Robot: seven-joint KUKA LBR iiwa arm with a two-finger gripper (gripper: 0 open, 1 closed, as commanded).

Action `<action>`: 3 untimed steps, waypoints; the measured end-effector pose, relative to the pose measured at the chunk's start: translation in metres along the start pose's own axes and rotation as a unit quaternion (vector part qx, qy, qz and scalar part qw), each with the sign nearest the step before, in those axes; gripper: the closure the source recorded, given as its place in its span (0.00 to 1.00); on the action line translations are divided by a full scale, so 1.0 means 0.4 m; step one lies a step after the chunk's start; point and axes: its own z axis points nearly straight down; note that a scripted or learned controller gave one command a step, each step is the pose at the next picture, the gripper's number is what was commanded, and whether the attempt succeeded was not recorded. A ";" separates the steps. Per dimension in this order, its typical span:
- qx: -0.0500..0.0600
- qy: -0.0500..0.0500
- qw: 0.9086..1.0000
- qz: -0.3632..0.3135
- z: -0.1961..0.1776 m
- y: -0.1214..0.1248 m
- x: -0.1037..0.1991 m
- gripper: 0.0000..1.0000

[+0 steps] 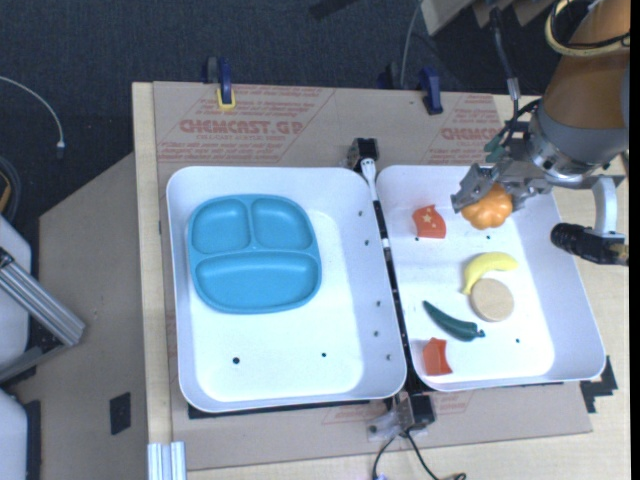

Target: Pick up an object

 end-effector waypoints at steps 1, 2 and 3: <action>0.002 0.001 1.000 -0.002 -0.009 0.006 0.112 1.00; 0.004 0.002 1.000 -0.003 0.009 0.019 0.273 1.00; 0.003 0.002 1.000 -0.002 0.008 0.022 0.384 1.00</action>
